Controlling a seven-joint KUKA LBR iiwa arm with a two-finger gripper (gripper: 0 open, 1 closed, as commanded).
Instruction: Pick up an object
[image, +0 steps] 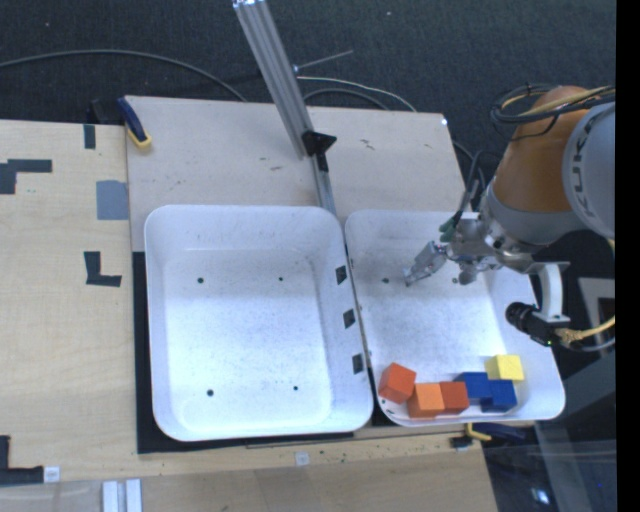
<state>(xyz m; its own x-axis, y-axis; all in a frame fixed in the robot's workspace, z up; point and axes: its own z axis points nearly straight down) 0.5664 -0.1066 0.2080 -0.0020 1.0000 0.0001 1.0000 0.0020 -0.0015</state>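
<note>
Several small blocks lie along the near edge of the right bin (420, 320): an orange block (398, 381), a second orange block (430, 398), a blue block (488, 391) and a yellow block (507, 367). My gripper (437, 272) hangs over the far half of the right bin, well away from the blocks. It is open and there is nothing between its fingers (416, 271).
The left bin (240, 320) stands beside the right one, sharing a raised rim. A metal post (285, 90) slants up from the bench behind the bins. Cables trail behind the bench and beside the arm at the right.
</note>
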